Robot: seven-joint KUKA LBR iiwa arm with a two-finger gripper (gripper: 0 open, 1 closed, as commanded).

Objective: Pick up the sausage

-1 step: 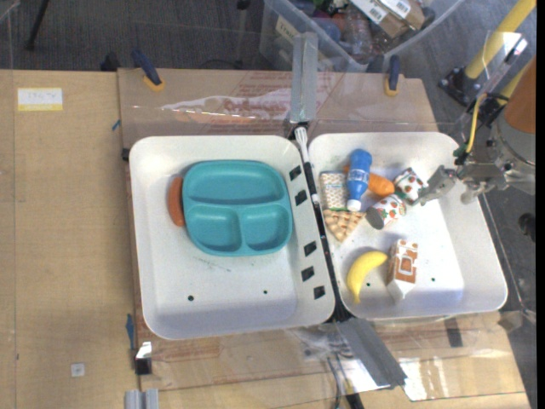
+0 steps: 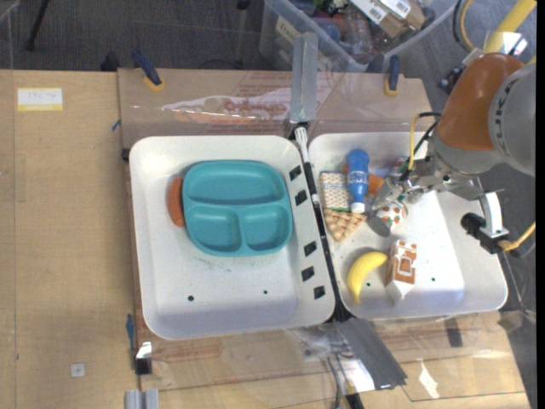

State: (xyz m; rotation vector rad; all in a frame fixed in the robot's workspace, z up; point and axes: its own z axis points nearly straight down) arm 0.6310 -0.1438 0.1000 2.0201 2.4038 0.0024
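The pincer [image 2: 397,196] is seen low in the right bin [image 2: 456,290], its opening impossible to tell, near one blue bottle [image 2: 358,177], one smooth yellow banana [image 2: 364,271] and one carton [image 2: 402,267], while the one sausage [image 2: 174,203], orange-red and rounded, is tucked against the moulded teal tray [image 2: 237,207] in the left bin [image 2: 221,309].

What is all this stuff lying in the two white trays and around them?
Bins: two, white, side by side on the bench.
Divided plate: one, teal, left bin.
Orange item: one, tucked under the plate's left edge; kind unclear.
Bottle: one, blue, right bin, top.
Waffle: one, tan, below the bottle.
Banana: one, yellow, right bin, front.
Carton: one, white and orange, beside the banana.
Clutter box: one, clear, behind the bench.
Gripper: one, grey, low over the right bin.
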